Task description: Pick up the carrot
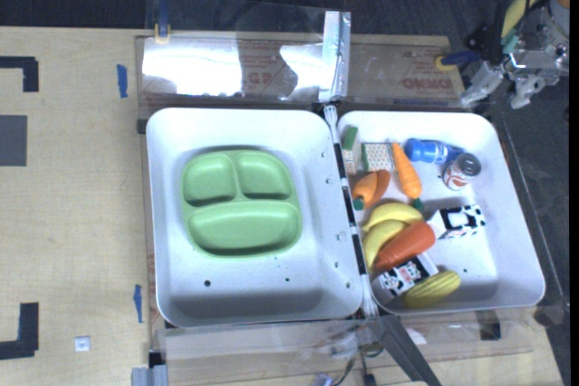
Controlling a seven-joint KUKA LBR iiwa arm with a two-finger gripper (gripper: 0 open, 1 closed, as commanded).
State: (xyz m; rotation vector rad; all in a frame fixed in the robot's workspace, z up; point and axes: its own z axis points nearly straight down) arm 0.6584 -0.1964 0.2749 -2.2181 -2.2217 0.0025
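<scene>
- We spot the pincer (511, 86) up past the right bin's (511, 194) far right corner, nothing between its fingers; open or closed, we cannot tell.
- The carrot (406, 169) lies in the right bin near its far edge, beside the blue can (425, 150).
- In the left bin (172, 276) sits a green divided plate (242, 201).

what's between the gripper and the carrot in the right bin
In the camera view, the gripper sits beyond the right bin's far corner. Between it and the carrot lie the bin's rim and a blue can.
</scene>
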